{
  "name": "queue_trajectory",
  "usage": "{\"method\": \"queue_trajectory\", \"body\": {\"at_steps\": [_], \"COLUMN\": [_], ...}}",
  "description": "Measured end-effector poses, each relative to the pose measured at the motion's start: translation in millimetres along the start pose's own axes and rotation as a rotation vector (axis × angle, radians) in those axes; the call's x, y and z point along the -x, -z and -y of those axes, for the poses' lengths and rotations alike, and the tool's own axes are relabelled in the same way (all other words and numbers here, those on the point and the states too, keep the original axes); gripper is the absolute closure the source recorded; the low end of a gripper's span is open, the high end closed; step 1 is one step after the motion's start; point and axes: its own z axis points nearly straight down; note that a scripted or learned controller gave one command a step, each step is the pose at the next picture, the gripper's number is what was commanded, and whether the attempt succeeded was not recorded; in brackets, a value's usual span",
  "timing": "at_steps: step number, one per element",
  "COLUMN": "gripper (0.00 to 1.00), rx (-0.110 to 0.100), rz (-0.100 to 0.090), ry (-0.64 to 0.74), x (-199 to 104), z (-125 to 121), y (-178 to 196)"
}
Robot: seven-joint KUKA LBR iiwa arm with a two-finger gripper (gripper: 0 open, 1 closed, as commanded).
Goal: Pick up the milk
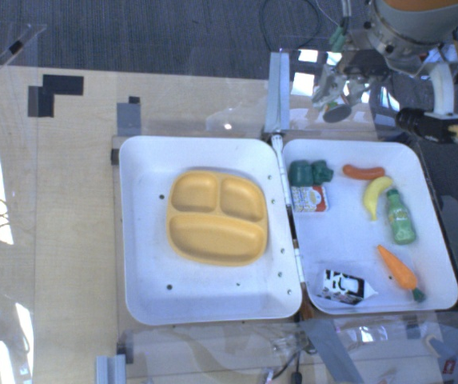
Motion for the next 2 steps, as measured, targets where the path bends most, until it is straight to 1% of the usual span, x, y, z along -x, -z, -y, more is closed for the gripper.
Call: {"method": "queue_trajectory", "body": {"at_steps": [2], "gripper": [1.0], "rx": [0.011], "rz": [0.001], "ry": [0.01], "x": [-1.9], "z": [-2.5], "y": [23.5]}}
